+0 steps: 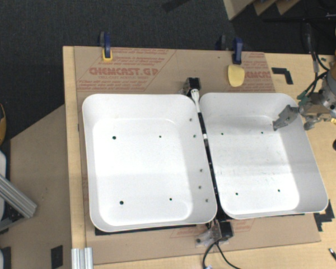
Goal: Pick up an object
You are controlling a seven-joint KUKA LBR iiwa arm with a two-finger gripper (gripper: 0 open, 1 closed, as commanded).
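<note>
Camera view shows the hand [294, 118] over the right bin's [269, 206] far right edge, fingers spread apart with nothing between them. A yellow object [236, 75] lies on the counter [134, 66] just beyond that bin.

A small pale-yellow object [236, 75] — rounded, roughly paddle-shaped — lies on the brown board behind the right bin [302, 167], just below a blue clamp [237, 49].
</note>
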